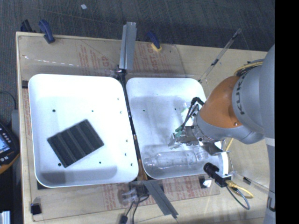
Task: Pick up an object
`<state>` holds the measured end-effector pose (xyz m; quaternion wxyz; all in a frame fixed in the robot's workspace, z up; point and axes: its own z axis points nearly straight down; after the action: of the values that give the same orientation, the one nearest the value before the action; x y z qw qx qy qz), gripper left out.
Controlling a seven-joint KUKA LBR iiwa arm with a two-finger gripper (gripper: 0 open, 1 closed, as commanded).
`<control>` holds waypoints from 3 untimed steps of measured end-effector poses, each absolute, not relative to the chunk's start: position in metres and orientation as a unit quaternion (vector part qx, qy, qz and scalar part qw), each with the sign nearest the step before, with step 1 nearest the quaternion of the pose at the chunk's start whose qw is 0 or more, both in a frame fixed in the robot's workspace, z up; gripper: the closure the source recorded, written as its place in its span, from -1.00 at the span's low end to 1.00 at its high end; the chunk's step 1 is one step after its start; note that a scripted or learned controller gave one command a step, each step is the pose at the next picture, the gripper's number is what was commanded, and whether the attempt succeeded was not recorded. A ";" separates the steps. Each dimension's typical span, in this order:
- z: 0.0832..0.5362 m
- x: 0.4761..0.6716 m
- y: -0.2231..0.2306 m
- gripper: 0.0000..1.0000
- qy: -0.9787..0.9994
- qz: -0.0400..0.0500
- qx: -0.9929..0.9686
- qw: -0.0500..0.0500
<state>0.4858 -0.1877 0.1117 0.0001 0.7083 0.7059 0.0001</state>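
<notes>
A clear plastic bottle lies on its side along the near wall of the right bin. My gripper reaches down into that bin just above the bottle's right half, with the orange-banded wrist behind it. Its fingers are hidden among the wrist parts. A black ribbed flat pad lies at a slant in the left bin, far from the gripper.
A grey metal bar stands at the back between the two bins, and another bar lies at the front. Blue clamps grip the bench's far edge. The arm covers the right bin's right side.
</notes>
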 end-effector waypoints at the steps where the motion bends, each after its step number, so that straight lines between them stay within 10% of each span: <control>1: 0.112 0.486 -0.188 -1.00 0.706 0.000 0.708 0.000; 3: 0.214 0.479 -0.197 -1.00 0.729 0.000 0.684 0.001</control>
<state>0.4789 -0.1967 0.2142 0.0015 0.6844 0.7291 0.0003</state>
